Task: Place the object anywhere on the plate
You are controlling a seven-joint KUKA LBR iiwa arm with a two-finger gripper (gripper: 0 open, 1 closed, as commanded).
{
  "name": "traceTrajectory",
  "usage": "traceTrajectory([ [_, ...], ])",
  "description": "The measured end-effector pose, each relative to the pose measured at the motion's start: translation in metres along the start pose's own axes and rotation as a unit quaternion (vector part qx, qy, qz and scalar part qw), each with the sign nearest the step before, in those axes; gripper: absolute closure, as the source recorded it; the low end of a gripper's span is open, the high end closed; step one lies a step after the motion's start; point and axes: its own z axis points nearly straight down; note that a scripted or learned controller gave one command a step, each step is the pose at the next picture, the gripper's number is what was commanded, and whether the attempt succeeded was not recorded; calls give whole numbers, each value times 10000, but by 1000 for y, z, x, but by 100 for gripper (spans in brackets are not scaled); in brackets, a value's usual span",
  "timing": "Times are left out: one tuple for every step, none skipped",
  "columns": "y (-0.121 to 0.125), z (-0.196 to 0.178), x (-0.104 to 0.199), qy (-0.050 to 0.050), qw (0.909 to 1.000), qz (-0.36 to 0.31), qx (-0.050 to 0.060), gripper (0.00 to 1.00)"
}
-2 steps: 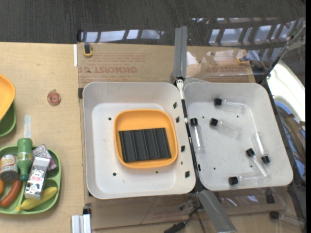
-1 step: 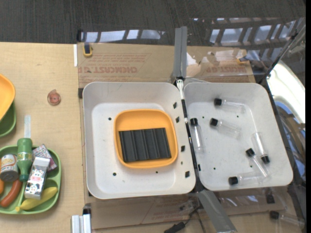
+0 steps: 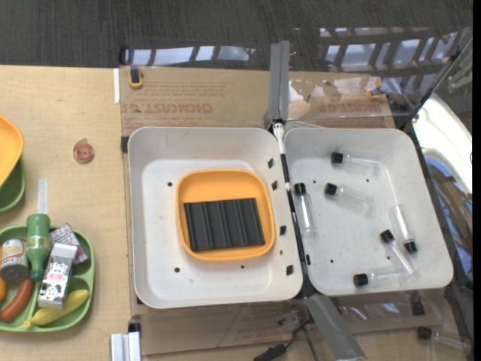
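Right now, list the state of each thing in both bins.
Orange plate: flat in the left bin, carrying a dark ribbed block.
Clear vials: six with black caps, lying on their sides, scattered in the right bin; none on the plate.
Vial at the divider: lying along the right bin's left edge.

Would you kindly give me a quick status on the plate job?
Orange plate sits in left bin, a dark ribbed block on it. Clear vials with black caps lie loose in right bin.
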Motion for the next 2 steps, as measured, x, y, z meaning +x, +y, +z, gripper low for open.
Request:
traceTrajectory([
  [22, 1, -2, -8, 9982, -594, -23, 0],
  [16, 1, -4, -6, 9911, -1331, -16, 0],
])
